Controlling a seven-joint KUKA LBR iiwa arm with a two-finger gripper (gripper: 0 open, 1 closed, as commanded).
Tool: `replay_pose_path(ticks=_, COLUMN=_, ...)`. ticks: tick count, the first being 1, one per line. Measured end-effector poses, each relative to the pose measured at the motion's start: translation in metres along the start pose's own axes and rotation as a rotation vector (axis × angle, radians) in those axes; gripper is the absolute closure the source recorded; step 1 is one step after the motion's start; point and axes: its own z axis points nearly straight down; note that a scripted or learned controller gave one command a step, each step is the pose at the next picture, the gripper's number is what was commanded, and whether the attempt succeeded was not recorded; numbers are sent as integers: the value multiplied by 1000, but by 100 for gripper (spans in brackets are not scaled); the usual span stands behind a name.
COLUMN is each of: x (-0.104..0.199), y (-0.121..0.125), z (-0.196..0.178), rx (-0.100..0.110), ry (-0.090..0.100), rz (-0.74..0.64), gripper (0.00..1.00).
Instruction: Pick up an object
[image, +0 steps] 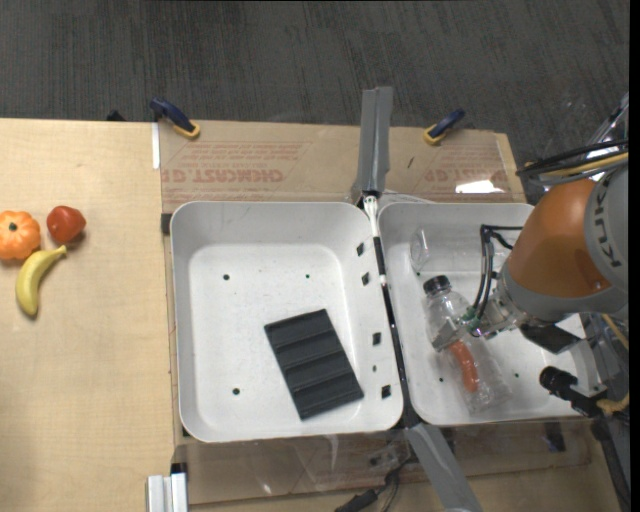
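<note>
Clear plastic bottle (446, 312) lies on its side in the right bin (440, 405), dark cap toward the far wall. Orange carrot (464, 366) lies just beside it, nearer the front, under clear wrap.

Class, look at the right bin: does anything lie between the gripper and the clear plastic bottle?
Nothing visible does. The gripper sits right beside the clear plastic bottle in the right bin, with no object between them.
</note>
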Motion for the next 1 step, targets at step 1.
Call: replay_pose_path(ticks=1, x=36, y=79, z=-89, rx=6, ry=1, rz=102, gripper=100)
